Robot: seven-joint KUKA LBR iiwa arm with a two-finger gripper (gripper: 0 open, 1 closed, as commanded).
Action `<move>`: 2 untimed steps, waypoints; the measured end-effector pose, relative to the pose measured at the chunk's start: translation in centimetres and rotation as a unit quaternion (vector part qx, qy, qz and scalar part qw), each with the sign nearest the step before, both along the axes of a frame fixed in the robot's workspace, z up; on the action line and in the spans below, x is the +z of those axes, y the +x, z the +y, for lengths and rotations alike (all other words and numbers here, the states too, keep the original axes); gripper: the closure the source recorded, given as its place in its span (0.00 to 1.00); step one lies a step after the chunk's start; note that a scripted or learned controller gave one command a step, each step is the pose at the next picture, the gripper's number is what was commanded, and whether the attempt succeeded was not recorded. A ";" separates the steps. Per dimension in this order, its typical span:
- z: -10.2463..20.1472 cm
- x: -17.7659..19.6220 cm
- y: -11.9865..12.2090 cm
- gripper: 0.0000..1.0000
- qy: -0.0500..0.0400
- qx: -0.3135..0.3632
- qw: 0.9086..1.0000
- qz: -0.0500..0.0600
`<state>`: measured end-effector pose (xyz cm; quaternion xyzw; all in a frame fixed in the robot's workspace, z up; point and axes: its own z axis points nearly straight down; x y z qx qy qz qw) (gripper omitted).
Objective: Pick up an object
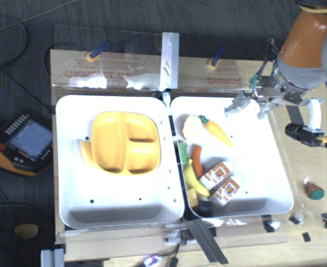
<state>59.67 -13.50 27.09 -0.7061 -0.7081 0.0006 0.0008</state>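
The arm's upper part is running out of frame at the top right. Its gripper is hovering over the right bin, fingers spread, gripping nothing. A smooth plastic carrot is lying below-left, beside a pale rounded piece.

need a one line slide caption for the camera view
Gripper open above right bin, near the carrot; banana lies lower; yellow tray in left bin.
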 end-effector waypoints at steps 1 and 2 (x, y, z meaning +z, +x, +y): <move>-4.6 2.8 3.9 0.00 -0.002 0.117 0.993 0.000; -4.4 -3.6 -1.2 0.00 -0.001 0.113 0.994 0.000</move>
